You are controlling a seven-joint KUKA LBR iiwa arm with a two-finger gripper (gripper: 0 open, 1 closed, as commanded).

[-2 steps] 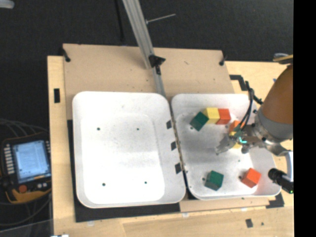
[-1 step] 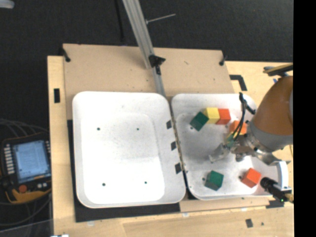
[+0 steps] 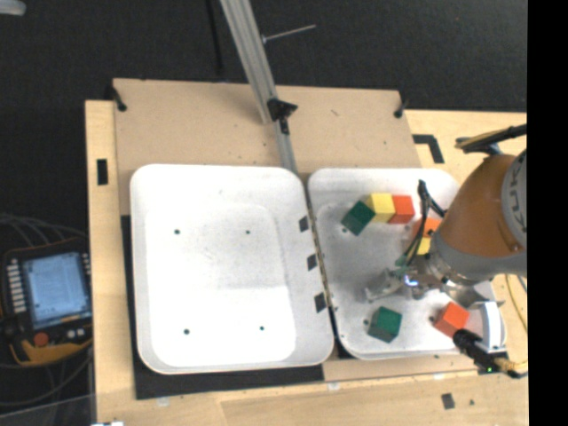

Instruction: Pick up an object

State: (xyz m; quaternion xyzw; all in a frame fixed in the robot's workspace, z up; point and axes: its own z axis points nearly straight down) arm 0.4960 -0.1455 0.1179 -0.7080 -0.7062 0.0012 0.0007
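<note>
So the closest thing to grab looks like the green cube (image 3: 385, 323), sitting in the lower middle of the right bin (image 3: 351, 344), lower right part of the frame. It's turned a bit so its corners point roughly up and down the picture, and being a cube it really has no long axis to speak of, so approach angle shouldn't matter much. The gripper (image 3: 397, 282) hangs just above it in the picture, slightly up and right of the cube, metal bits poking out leftward from under the grey and orange arm (image 3: 484, 220). I honestly can't tell whether it's spread apart or closed, the wrist hides too much, and nothing seems to be held in it. My guess is the next move is a short drop toward the bottom of the frame and a touch left to get over that cube. Further out, another green block (image 3: 358, 217) sits near the top of the same bin, tilted, with a yellow block (image 3: 382, 205) and an orange block (image 3: 403, 208) lined up just right of it, touching side by side. One more orange piece (image 3: 453, 316) lies at the bin's lower right, near the arm. The left bin (image 3: 151, 238) is the other white tray beside it on the wooden surface (image 3: 195, 114).
</note>
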